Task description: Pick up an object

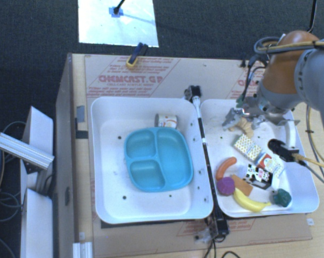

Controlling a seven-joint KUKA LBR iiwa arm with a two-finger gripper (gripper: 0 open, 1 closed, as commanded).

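Tan wooden block [243,124] beneath hand [238,118], right bin [307,198]

Left of my frame: left bin [111,198], white and shallow, holding a blue divided plate [157,159] with three compartments, centre of the bin. Small can [166,121] on its side just above the plate, near the bin's top edge. Both bins sit on a cardboard sheet [151,74] with red print. Yellow-and-black clamp [135,55] at the sheet's top edge. Upper left: pale floor square [97,15] with a blue marker. Far left: white frame with metal rail [22,149], cables below.
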